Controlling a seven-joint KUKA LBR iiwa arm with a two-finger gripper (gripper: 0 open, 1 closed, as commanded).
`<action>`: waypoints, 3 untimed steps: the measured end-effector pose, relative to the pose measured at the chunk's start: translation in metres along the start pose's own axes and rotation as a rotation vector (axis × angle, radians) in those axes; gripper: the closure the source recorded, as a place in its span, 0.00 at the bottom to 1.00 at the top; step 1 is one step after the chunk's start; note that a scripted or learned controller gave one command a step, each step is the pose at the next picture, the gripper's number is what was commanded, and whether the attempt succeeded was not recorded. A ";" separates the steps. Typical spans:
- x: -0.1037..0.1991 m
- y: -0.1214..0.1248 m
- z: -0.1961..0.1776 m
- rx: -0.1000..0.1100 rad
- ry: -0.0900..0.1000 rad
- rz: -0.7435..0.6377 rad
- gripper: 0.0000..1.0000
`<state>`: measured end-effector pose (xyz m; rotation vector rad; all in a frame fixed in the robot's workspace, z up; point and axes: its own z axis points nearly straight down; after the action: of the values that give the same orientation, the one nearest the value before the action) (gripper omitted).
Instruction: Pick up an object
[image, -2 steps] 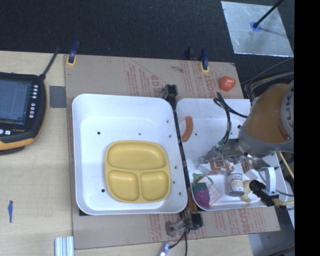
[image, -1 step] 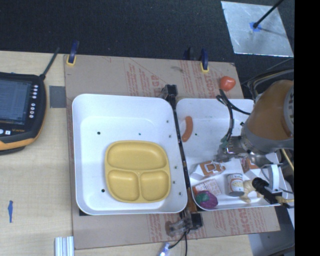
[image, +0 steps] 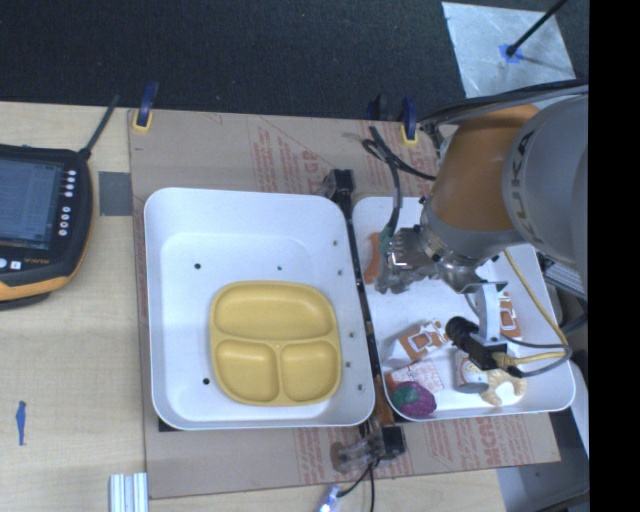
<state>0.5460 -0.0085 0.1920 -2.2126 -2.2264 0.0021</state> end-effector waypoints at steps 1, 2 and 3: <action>-0.001 0.000 0.000 0.001 -0.001 0.001 0.00; -0.070 -0.028 0.000 0.001 -0.001 0.004 0.00; -0.088 -0.055 0.084 -0.012 0.003 -0.001 0.00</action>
<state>0.4914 -0.0964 0.1081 -2.2161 -2.2320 -0.0141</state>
